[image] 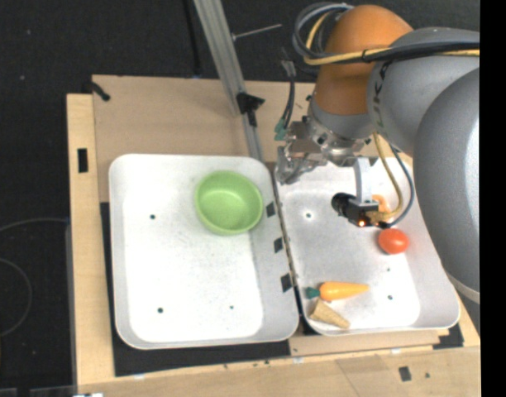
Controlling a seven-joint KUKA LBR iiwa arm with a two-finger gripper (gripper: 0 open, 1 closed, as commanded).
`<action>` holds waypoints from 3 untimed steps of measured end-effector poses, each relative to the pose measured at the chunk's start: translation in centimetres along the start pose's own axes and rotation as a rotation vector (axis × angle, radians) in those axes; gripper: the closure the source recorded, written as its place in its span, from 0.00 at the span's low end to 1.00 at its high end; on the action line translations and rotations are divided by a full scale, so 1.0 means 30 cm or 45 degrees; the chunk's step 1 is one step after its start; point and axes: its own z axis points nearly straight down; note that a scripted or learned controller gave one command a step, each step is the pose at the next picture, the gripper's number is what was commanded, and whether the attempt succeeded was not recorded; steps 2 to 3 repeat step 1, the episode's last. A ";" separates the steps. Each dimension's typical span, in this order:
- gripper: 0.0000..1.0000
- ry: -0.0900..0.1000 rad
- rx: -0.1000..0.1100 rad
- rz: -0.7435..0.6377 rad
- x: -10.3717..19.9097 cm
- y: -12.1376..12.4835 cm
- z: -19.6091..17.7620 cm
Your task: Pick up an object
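A green bowl [229,203] sits upright in the left bin [154,304], toward its far right. In the right bin [418,308] a red tomato-like ball [393,241] lies at mid right. An orange carrot [344,289] and a tan wedge-shaped piece [329,313] lie side by side at the near left corner. My gripper [291,169] hangs over the right bin's far left corner, close to the wall between the bins. I see nothing held in it. It is well apart from the bowl and from the carrot.
A slanted metal bar [228,64] runs from the top of the view down to the divider between the bins. The big grey arm [435,131] covers the right bin's far right part. Wooden bench edges [79,222] frame both bins.
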 end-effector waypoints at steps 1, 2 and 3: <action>1.00 0.000 0.001 0.001 0.152 -0.023 0.003; 1.00 0.000 0.001 0.001 0.152 -0.023 0.003; 1.00 0.000 0.001 0.001 0.152 -0.023 0.003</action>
